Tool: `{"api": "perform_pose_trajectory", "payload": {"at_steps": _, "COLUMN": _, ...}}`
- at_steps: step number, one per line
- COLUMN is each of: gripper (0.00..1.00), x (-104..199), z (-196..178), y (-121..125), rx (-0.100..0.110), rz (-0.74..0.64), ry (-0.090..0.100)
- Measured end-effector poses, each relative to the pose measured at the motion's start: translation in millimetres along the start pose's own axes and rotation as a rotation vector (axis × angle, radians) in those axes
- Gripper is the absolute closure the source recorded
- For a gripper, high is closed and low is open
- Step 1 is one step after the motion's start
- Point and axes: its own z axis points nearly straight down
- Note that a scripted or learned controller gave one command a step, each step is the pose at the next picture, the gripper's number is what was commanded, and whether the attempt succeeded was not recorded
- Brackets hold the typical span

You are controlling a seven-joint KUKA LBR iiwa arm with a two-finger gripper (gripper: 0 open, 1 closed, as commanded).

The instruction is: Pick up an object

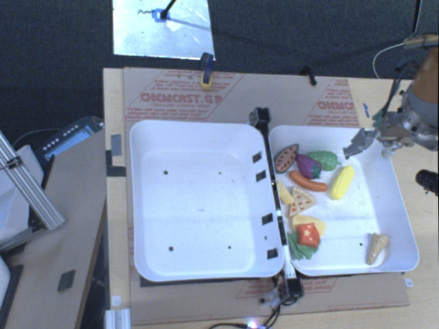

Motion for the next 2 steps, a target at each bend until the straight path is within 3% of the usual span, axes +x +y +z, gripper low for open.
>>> {"api": "perform_pose_trajectory", "payload": {"at_steps": 1, "gripper": 0.00, "x": 59, "z": 61, "y": -52, "rx": 0.008, "rz": -0.004, "ry": 0.005}}
{"api": "perform_pose_trajectory", "payload": {"at_steps": 2, "gripper": 0.00, "x": 90, "z": 140, "y": -87, "rx": 0.011, "rz": 0.000, "ry": 0.004}}
